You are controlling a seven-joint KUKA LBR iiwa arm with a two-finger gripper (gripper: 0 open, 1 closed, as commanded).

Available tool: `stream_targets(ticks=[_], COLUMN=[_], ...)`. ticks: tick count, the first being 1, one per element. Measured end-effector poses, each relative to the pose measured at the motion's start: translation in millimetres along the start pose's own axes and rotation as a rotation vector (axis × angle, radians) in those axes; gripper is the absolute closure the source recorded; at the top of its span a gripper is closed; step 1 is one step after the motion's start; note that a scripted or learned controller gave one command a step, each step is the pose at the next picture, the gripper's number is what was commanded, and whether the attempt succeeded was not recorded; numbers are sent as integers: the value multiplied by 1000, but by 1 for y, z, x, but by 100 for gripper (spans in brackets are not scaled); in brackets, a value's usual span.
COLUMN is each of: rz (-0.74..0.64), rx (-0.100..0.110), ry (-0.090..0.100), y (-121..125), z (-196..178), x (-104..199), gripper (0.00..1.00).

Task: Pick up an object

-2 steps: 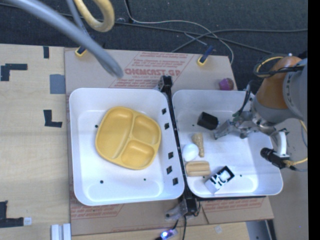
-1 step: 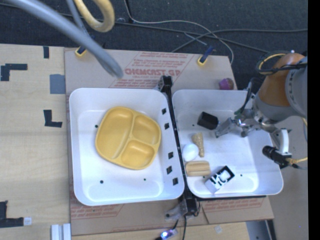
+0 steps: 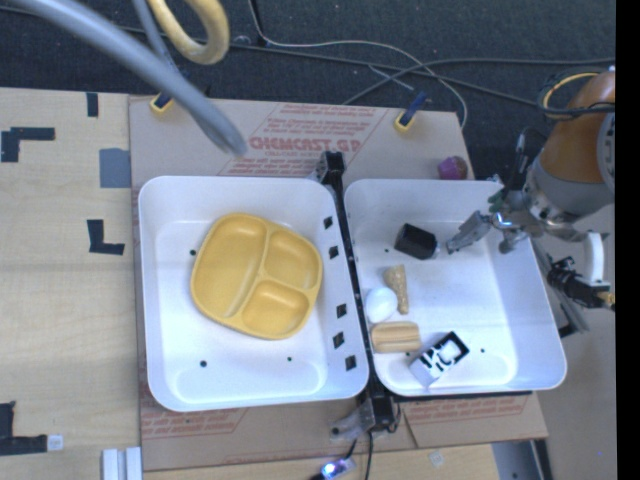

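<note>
The right bin [image 3: 520,298] holds a black block [image 3: 415,239], a tan bone-shaped piece [image 3: 398,286], a white ball [image 3: 381,303], a tan bread-like log [image 3: 395,337] and a black-and-white box [image 3: 439,356]. My gripper [image 3: 485,233] hangs over the bin's upper right part, a little right of the black block, its fingers spread wide with nothing between them. One fingertip [image 3: 458,242] points toward the block without touching it.
The left bin [image 3: 170,298] holds a yellow divided plate [image 3: 257,275]. A small purple object [image 3: 452,168] lies on the cardboard behind the right bin. Cables and a yellow hose [image 3: 190,13] cross the dark back area. A black divider [image 3: 342,268] joins the bins.
</note>
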State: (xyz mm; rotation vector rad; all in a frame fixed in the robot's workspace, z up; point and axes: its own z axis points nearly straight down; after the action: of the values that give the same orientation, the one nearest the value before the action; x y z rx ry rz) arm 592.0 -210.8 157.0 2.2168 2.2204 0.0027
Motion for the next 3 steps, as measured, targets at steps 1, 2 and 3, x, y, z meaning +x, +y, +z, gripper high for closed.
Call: stream_targets(ticks=[1,2,3], rz=[-1,0,-4], rx=[-1,3,6], ry=[0,1,3], y=[0,0,3], z=[-63,-75,-63], x=[4,5,55], gripper=[100,100,100])
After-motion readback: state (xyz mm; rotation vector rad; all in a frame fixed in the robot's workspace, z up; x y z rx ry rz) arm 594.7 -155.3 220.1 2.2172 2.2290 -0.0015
